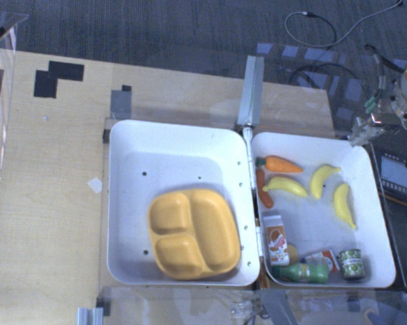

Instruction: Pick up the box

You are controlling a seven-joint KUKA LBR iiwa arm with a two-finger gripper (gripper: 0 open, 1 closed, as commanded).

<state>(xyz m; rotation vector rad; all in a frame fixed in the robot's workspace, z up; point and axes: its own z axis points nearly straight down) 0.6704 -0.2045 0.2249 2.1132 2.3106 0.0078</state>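
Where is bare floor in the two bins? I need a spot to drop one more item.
Left bin: free along its far and left sides, around the yellow tray. Right bin: a bare patch in the middle, between the bananas and the can. Crowded along its left wall by the box and near edge by the green bottle.

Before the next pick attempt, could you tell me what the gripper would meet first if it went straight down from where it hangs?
The gripper hangs over the right bin's far right corner, so it would probably meet the rim or bare floor there, not the box. Depth is unclear.
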